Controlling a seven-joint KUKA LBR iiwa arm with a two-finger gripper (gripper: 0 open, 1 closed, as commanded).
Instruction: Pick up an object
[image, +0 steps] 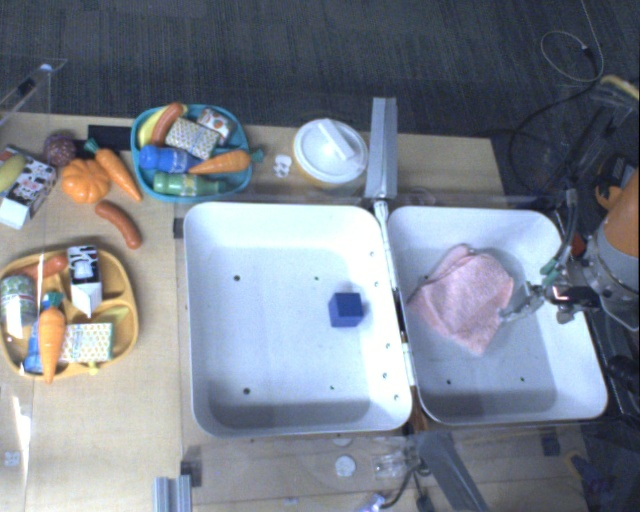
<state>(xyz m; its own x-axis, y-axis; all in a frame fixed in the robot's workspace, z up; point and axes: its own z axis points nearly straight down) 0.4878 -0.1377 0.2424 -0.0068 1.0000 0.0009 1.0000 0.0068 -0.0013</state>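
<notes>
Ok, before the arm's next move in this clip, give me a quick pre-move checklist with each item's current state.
1. A pickable object sits in the right bin: ok, a pink cloth lies there.
2. Gripper is close to a target: ok, it is at the pink cloth's right edge.
3. Cloth actually caught between the fingers: cannot tell, that spot is too small and blurred.
4. Gripper is off the bin wall: ok, it is over the floor, inside the right rim.
5. Alternative target available: ok, a blue cube sits alone in the left bin.
6. Cloth lies flat: not ok, it looks bunched and folded.
</notes>
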